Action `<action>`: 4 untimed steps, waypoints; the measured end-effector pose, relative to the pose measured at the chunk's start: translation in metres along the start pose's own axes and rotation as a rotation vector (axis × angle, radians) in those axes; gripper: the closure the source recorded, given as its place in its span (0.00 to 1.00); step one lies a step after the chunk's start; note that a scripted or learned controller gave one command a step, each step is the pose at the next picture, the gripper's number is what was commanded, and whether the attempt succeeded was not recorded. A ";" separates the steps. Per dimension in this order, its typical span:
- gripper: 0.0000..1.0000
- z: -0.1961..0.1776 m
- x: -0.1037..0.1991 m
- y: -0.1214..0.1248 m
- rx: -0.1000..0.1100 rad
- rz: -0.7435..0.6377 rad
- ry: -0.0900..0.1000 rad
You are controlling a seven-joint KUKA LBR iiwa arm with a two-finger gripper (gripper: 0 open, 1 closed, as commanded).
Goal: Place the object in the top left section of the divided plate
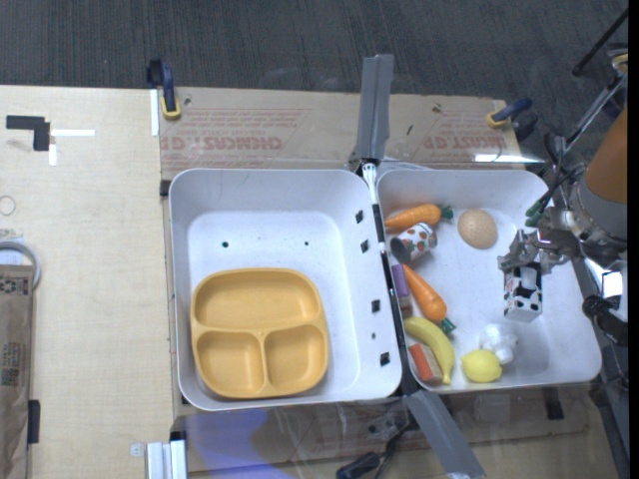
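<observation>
— From where is the scene viewed?
— It is viewed from a single fixed camera set above the bench, angled downward at a slant.
— What is taken in?
— Both white bins are framed side by side: the left bin near the middle, the right bin toward the right edge. Dark floor is seen along the top.
— How near is it placed?
— Moderately far; both bins are covered whole, with bench left over at the left.

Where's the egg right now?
In the camera view, the egg lies near the back of the right bin, just right of the upper carrot.
</observation>
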State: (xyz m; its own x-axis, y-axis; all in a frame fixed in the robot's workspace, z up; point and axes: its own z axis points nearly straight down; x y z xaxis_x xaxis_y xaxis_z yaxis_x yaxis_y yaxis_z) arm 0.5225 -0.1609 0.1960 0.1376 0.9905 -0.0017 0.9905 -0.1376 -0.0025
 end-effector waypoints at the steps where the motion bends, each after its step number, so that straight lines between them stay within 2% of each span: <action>1: 1.00 0.088 -0.008 -0.034 -0.008 0.126 0.002; 2: 1.00 0.105 0.037 0.030 0.000 -0.065 0.001; 3: 1.00 0.103 0.012 -0.036 -0.011 0.012 0.001; 4: 1.00 0.005 0.065 -0.054 0.000 0.060 0.001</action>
State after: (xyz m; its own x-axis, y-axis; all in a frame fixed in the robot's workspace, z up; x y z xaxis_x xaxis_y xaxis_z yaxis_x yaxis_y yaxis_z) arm 0.4780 -0.0890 0.1908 0.1969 0.9804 -0.0009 0.9804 -0.1969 -0.0022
